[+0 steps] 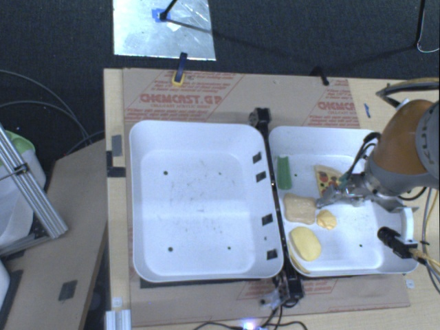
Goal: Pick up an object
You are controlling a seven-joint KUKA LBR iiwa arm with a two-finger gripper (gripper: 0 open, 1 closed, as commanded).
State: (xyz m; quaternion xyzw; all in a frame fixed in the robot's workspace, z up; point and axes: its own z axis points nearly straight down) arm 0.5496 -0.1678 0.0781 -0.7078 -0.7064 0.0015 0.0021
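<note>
1. We count two white bins: the left bin (199,201) and the right bin (344,249), set side by side
2. We see one green block (283,172) in the right bin, near its left wall
3. We see one pizza slice toy (327,178), its colours yellow, red and dark
4. We count three pale yellow pieces: a cream block (300,208), a small yellow lump (326,219) and a larger yellow oval (305,243)
5. That makes five objects in the right bin in all
6. We see one arm (410,150) with one gripper (328,196)
7. We count one cardboard sheet (227,95) under the two bins
</note>
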